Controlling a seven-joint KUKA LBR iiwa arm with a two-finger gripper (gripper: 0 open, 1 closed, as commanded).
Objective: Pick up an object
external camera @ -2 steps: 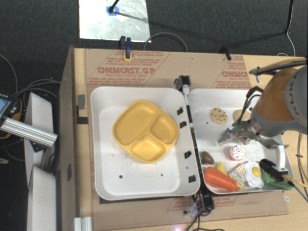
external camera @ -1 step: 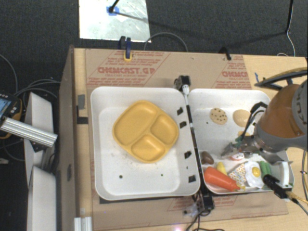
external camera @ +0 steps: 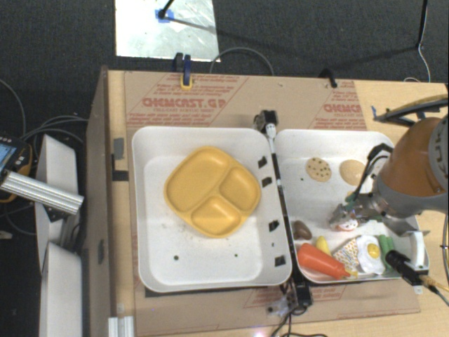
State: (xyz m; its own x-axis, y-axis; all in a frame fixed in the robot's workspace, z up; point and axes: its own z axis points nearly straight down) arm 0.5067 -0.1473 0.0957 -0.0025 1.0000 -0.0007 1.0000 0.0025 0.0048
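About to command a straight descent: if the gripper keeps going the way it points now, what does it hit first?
Likely the small red-and-white object directly under the gripper in the right bin. Depth is unclear from this slanted view.

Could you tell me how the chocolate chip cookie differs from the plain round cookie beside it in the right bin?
The chocolate chip cookie is speckled with dark spots; the plain round cookie is an even tan. The chip cookie lies nearer the bin divider, the plain one nearer the arm. Both lie flat, apart, and look similar in size.
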